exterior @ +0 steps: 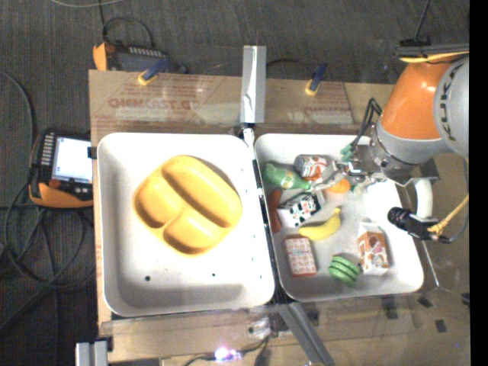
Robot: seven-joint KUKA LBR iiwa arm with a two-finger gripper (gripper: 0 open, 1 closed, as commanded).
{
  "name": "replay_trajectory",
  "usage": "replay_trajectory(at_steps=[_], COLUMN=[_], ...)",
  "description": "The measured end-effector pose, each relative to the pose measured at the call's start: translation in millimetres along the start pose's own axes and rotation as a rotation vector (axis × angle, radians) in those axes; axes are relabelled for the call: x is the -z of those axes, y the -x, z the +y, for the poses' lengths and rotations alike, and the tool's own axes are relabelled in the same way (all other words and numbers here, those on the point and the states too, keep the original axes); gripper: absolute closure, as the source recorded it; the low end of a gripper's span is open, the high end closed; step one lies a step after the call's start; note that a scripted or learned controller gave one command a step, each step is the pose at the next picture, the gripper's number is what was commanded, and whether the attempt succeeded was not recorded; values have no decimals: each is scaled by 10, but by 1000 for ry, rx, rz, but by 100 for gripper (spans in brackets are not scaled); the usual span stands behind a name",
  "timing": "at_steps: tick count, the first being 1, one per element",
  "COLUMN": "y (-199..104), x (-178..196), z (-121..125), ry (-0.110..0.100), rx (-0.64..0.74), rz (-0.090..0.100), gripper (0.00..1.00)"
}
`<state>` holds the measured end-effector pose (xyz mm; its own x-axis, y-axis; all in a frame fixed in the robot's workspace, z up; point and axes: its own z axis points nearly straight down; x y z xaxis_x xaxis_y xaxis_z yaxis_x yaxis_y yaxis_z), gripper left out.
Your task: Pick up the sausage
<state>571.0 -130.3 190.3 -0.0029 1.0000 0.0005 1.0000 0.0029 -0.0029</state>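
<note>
Two white bins (114,280) on brown cardboard (175,105). A big yellow dish (187,203) glows in the left one. On the right: yellow banana (324,226), green bottle (280,177), striped green ball (344,269), red-and-silver can (311,165), reddish-brown sausage (274,207), pink packet (300,255), orange-and-white carton (373,251).

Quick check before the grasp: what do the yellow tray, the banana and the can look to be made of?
Yellow tray: seemingly moulded plastic, smooth, slightly glossy, with rounded compartments. Banana: likely a plastic toy, uniformly yellow and smooth. Can: looks like metal under a printed label, with a silvery end, though it could be a toy.
</note>
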Motion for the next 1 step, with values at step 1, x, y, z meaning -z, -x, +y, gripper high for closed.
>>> replay_trajectory(at_steps=[1], y=[-300], x=[-947], z=[61], ry=[2], rx=[226], rz=[1], gripper=[0])
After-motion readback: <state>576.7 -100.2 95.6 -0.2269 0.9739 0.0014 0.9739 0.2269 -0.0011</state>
